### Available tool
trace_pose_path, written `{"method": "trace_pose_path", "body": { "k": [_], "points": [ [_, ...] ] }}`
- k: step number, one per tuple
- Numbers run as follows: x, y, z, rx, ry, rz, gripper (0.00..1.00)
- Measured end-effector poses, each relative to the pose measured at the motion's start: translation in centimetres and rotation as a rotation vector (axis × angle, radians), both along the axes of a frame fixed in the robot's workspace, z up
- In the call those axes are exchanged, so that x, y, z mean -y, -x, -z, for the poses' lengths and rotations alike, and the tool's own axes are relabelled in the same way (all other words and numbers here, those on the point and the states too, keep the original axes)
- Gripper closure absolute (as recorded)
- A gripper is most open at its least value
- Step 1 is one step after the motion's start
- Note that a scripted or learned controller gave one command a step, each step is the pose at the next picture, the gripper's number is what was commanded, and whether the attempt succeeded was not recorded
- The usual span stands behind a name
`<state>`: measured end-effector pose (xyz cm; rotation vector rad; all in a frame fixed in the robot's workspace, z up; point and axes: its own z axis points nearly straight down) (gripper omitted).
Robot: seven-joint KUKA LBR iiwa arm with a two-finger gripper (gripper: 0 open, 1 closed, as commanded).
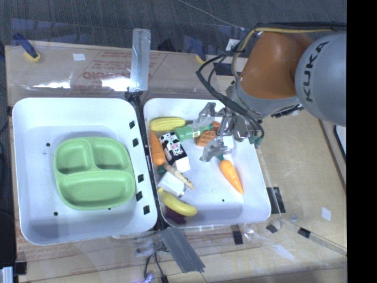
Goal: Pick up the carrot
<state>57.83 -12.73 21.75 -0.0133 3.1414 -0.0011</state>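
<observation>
A shallow white left bin (23, 158) sits on the surface (306, 175) and holds a green divided plate (93, 171) lying flat near its middle. Just beside it, the right bin (254, 184) carries a clutter of toy food. Along its left wall lies a second orange carrot-like piece (156, 149), with a yellow corn-like piece (167, 123) above it and a black-and-white carton (172, 147) next to it. Lower down, a yellow banana (178, 204) lies near the front left corner, over something dark. Toward the right of this bin, the carrot (232, 175) lies on the bin floor, tilted, its thick end up toward the hand. The hand (215, 135) hovers low over the bin's upper middle, just above the carrot's thick end; whether its fingers are open or closed cannot be told, and nothing is seen gripped. The grey arm (330, 75) with its orange band reaches in from the right.
</observation>
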Motion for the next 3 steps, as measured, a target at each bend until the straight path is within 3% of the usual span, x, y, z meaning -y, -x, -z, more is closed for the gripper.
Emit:
{"method": "trace_pose_path", "body": {
  "k": [1, 2, 3],
  "points": [
    [4.7, 4.8, 8.3, -0.005, -0.002, -0.158, 0.00],
    [8.3, 3.7, 12.6, -0.002, -0.001, -0.141, 0.00],
    [8.0, 3.4, 11.4, 0.003, 0.000, -0.150, 1.00]
  ]
}}
